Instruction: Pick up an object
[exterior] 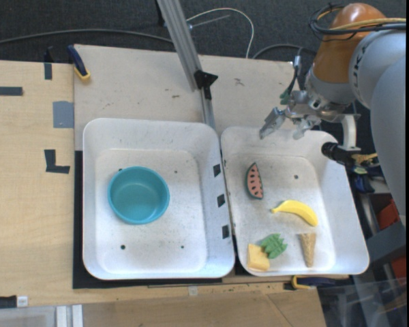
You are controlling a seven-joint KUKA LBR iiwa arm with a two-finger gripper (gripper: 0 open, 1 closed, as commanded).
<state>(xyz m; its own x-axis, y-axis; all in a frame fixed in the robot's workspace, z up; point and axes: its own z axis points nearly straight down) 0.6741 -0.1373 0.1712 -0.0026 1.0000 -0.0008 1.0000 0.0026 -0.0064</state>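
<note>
1. Melon slice [254, 180] lies in the right bin [341, 251], toward its ten o'clock corner, apart from the other pieces.
2. Banana [296, 211] sits at four o'clock from the slice; a cone [307, 248], a green piece [274, 244] and a yellow block [258, 257] cluster along the six o'clock edge.
3. Gripper [285, 127] hangs over the bin's twelve o'clock rim, fingers spread, seemingly with nothing between them.
4. Left bin [95, 251] holds a teal bowl [139, 195].
</note>
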